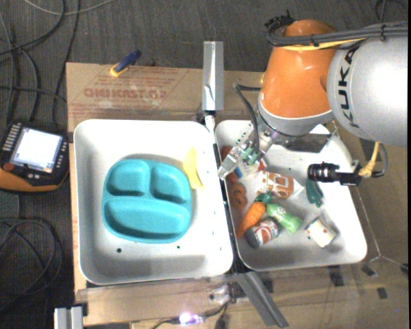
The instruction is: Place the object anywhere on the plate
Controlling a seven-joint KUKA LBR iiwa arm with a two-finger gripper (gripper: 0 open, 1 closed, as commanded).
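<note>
You are looking down on a cardboard-topped desk (137, 91) standing on dark carpet strewn with cables. The turquoise plate (149, 199) is lying in the left bin (89, 252), a yellow object (192, 168) leaning at its two o'clock edge. The gripper (238, 157) is hovering over the cluttered right bin (342, 249); whether its jaws are apart, you cannot tell.

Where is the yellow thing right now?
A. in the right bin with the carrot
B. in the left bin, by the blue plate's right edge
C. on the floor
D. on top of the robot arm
B: the yellow piece lies in the left bin, at the right edge of the blue divided plate.
</note>
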